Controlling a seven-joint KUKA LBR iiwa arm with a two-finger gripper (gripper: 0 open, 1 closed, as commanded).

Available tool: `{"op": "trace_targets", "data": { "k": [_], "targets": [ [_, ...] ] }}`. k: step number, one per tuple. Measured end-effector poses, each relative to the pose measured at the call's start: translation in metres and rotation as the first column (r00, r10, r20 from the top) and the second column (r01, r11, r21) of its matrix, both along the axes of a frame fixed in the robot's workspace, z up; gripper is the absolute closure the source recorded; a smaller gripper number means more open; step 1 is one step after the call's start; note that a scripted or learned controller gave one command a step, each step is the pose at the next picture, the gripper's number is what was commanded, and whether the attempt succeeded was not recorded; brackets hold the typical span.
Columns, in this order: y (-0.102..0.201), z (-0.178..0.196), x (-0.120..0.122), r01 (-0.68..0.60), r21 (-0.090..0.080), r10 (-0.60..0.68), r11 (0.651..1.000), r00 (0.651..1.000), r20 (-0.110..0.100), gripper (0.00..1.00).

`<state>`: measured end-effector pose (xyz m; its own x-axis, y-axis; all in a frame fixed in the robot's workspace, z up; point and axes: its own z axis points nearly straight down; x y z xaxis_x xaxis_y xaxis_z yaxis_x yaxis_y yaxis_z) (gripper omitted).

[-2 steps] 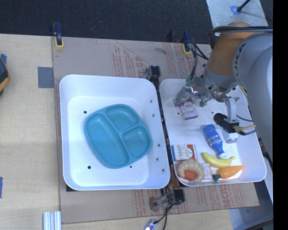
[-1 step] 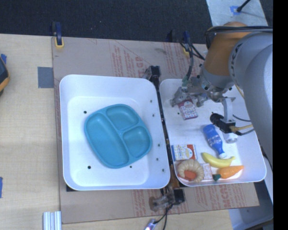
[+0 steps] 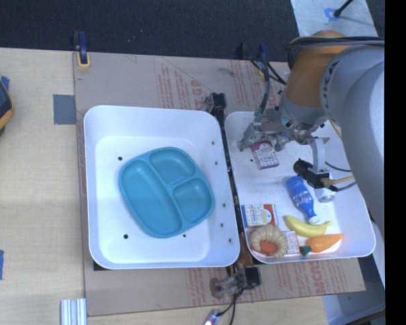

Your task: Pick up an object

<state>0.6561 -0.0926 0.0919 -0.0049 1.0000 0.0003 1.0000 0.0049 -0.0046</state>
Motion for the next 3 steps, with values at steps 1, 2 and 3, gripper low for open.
{"op": "trace_targets", "data": {
  "k": [1, 2, 3],
  "targets": [
    [0.000, 0.000, 0.000, -0.001, 0.000, 0.001, 1.000, 1.000, 0.000, 0.00],
    [-0.017, 0.000, 0.000, 0.002, -0.001, -0.002, 1.000, 1.000, 0.003, 0.00],
    [0.001, 0.000, 0.000, -0.001, 0.000, 0.001, 1.000, 1.000, 0.000, 0.00]
  ]
}}
